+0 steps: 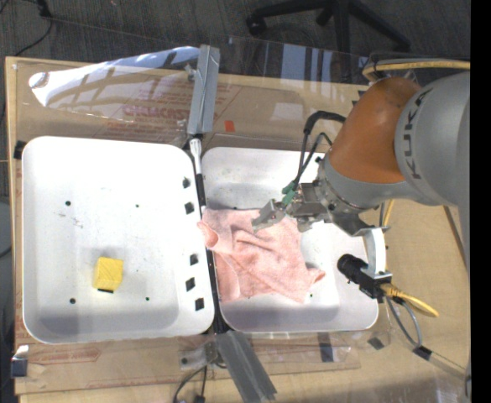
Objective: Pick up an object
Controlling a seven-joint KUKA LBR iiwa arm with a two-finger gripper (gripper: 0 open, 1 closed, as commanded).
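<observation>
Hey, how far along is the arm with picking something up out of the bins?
Done: the arm has reached into the right bin, and its gripper sits at the upper edge of the crumpled pink cloth. In hand: nothing visibly; the cloth lies spread on the bin floor, not lifted. Left: grasp and raise an object. The small yellow block lies untouched in the left bin.
</observation>
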